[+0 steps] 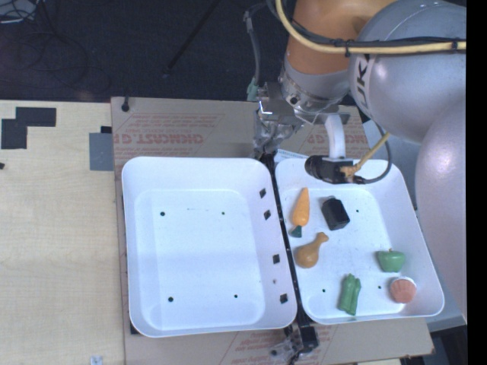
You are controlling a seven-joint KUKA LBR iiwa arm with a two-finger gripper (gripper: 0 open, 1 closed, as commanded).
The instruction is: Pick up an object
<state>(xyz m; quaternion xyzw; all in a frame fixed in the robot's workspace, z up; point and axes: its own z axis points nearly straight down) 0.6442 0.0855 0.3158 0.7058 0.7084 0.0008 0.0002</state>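
The claw (266, 137), its state not discernible, is seen above the bins' far divider, with carrot (301, 206), black block (334, 213) and drumstick (310, 252) scattered in the right bin (426, 280).

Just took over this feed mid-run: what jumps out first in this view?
The big grey arm fills the top right, its gripper hanging above the far end of the divider between the two bins. The right bin holds small toys: an orange carrot, a black block, a tan drumstick and green pieces.

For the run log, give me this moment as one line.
gripper: above bins' far edge, holding nothing | carrot, black block: right bin | pick: not begun
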